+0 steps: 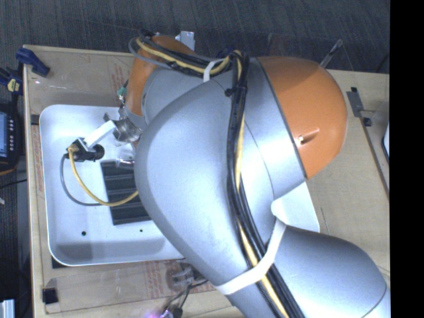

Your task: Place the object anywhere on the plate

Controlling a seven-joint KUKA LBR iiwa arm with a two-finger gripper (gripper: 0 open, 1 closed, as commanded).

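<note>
My grey arm (218, 197) with its orange band (311, 118) covers most of the bench and reaches over the left white bin (56, 197). At its end the gripper (123, 192) shows as a dark ribbed block low over the bin floor, near the bin's right side. A yellow cable (71, 189) loops from a black connector (89, 153) round to the gripper. A small white bracket (101, 134) sits just above the connector. The arm hides whatever lies under and to the right of the gripper.
The left bin's near wall (99, 254) and left wall (45, 171) stand close around the gripper. Blue clamps (32, 61) sit at the bench's far left corner. A dark device (8, 134) lies off the bench's left edge.
</note>
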